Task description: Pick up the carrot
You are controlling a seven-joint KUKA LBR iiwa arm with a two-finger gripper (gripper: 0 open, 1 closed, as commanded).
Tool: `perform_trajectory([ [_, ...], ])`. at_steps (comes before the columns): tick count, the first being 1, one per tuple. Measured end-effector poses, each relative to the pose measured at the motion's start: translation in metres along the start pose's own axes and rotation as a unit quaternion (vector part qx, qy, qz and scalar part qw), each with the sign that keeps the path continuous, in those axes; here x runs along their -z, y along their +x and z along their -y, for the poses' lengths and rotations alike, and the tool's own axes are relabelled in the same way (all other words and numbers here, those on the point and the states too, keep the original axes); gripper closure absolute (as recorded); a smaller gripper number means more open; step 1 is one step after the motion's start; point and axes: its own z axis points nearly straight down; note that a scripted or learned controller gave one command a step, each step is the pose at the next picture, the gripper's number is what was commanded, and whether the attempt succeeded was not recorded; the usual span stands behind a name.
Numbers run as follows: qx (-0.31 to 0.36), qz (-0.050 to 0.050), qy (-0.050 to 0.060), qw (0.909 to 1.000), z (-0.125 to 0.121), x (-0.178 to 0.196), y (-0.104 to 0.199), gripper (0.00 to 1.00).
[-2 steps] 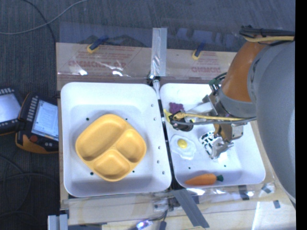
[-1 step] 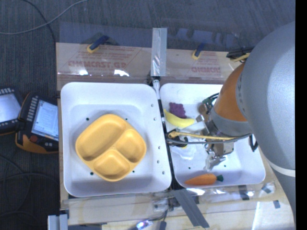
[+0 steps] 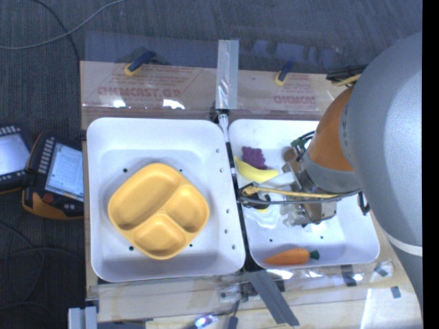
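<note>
The carrot [image 3: 289,256], orange with a small green top, lies flat along the front wall of the right bin [image 3: 357,249], its top pointing right. My gripper [image 3: 306,214] hangs over the middle of that bin, behind the carrot and apart from it. The grey arm with its orange band comes in from the right and hides the bin's right side.
A purple bunch of grapes [image 3: 255,157] and a yellow banana [image 3: 256,173] lie at the back left of the right bin. A yellow divided plate [image 3: 159,210] sits in the left bin [image 3: 103,149]. A handheld controller [image 3: 55,177] lies left of the bench.
</note>
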Motion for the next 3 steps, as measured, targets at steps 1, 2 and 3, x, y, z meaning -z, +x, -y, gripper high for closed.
perform_trajectory([
  [1,0.068,-0.004,-0.003,0.9977,-0.055,0.092,-0.011,1.0],
  [2,0.002,-0.005,-0.003,1.0,-0.012,0.129,-0.002,1.0],
  [3,0.002,-0.005,-0.003,1.0,-0.012,0.129,-0.002,0.0],
])
